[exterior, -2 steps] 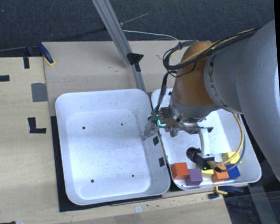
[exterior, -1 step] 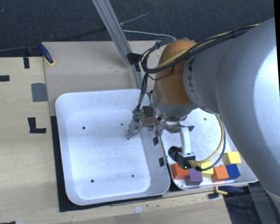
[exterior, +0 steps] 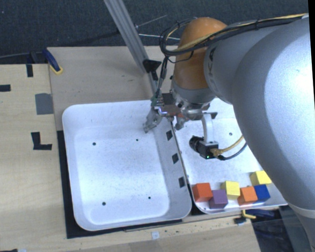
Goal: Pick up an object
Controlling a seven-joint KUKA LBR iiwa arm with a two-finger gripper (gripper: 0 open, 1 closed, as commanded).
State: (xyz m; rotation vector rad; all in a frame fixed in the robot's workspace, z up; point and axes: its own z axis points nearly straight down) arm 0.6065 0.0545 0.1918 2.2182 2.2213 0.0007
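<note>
My gripper (exterior: 163, 122) hangs over the far end of the wall between the two white bins. Its fingers stand apart, one finger (exterior: 149, 124) over the left bin (exterior: 79, 155) and the other over the right bin's edge, with nothing between them. Several small blocks lie at the near end of the right bin (exterior: 223, 139): an orange block (exterior: 203, 191), a purple block (exterior: 220, 198), a yellow block (exterior: 232, 188), a second orange block (exterior: 248, 194), a blue block (exterior: 262, 192) and another yellow block (exterior: 259, 177). The gripper is well apart from them, toward the far side.
The big grey arm (exterior: 274, 109) covers the right bin's right part. A slanted metal rail (exterior: 130, 38) rises behind the bins. A black cable fitting (exterior: 202, 146) hangs below the wrist. Wooden bench (exterior: 21, 175) lies to the left.
</note>
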